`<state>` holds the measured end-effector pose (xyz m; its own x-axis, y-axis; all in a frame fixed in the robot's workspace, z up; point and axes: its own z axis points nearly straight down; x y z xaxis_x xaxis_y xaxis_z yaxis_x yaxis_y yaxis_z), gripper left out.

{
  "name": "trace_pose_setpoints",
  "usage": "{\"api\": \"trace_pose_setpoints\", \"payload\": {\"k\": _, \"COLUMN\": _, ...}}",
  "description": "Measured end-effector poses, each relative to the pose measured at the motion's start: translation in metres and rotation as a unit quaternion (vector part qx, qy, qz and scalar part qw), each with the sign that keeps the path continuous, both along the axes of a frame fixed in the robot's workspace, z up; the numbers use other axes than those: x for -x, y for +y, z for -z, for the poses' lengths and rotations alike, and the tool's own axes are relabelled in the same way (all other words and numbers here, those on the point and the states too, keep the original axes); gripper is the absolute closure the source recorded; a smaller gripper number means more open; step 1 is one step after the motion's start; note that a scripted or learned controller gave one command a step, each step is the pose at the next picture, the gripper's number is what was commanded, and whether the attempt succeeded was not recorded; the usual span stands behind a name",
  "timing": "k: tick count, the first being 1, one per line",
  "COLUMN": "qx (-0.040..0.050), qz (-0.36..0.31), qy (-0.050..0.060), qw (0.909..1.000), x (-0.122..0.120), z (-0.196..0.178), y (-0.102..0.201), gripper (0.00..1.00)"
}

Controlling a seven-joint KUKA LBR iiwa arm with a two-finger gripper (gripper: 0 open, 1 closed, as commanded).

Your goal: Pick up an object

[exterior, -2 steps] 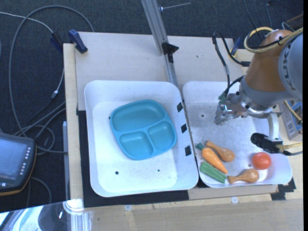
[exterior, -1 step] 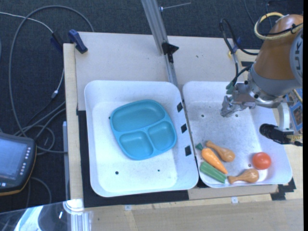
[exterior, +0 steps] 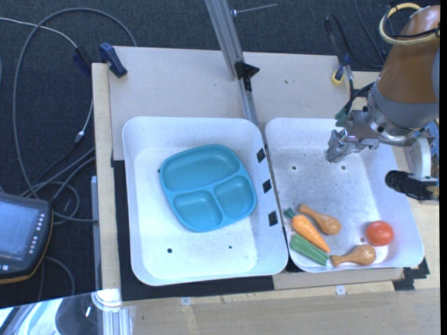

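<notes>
The right bin (exterior: 307, 145) holds several toy foods along its near edge: an orange carrot (exterior: 309, 232), a green piece (exterior: 308, 250), a tan drumstick (exterior: 322, 219), a second drumstick (exterior: 354, 256) and a red tomato (exterior: 379, 232). My gripper (exterior: 337, 149) hangs over the far right part of this bin, well above the foods and clear of them. Nothing shows between its fingers.
The left bin (exterior: 143, 187) carries a blue three-compartment plate (exterior: 207, 186). A metal pole (exterior: 227, 26) slants down to the seam between the bins. Black clips (exterior: 266, 184) sit along that seam. Cables and a tablet (exterior: 21, 236) lie off the bench at left.
</notes>
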<state>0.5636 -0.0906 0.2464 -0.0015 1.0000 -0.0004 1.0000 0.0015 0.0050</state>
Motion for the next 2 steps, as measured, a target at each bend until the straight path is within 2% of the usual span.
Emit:
{"api": "trace_pose_setpoints", "payload": {"k": 1, "qx": -0.0015, "qz": -0.003, "qy": 0.002, "qw": 1.0000, "x": -0.002, "z": 0.000, "y": 0.053, "gripper": 1.00}}
{"api": "trace_pose_setpoints", "payload": {"k": 2, "qx": -0.0004, "qz": -0.002, "qy": 0.001, "qw": 1.0000, "x": -0.018, "z": 0.010, "y": 0.096, "gripper": 1.00}}
